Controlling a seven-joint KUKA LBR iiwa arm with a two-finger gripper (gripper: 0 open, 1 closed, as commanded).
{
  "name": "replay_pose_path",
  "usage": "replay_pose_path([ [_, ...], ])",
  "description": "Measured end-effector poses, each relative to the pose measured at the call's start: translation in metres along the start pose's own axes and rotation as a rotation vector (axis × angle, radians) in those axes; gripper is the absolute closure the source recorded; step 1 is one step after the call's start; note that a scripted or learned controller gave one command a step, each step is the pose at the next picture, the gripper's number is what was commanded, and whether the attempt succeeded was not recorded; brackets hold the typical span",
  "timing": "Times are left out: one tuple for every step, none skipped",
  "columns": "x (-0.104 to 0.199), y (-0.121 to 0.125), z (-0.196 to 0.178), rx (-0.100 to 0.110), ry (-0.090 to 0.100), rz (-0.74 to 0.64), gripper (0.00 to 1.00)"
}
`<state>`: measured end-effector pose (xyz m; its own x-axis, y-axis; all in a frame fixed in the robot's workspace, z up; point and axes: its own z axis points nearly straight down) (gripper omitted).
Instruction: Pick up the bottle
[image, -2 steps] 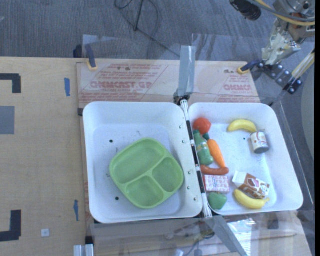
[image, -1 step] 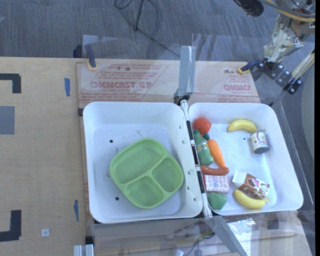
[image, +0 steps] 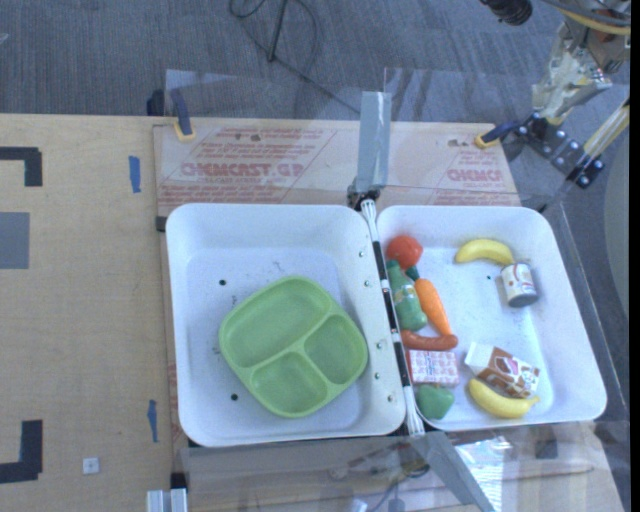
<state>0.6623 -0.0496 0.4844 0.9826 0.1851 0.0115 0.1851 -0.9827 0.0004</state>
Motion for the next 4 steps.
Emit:
replay_pose_path([
  [0.001,0.000,-0.010,0.000,0.001,0.000,1.00],
  [-0.050,0.010,0.172,0.003,-0.018,-0.018,1.00],
  [-0.036,0.058,0.106,0.002,-0.013,-0.129,1.00],
  [-0.032,0.096,0.049,0.001,-0.013,-0.159,1.00],
])
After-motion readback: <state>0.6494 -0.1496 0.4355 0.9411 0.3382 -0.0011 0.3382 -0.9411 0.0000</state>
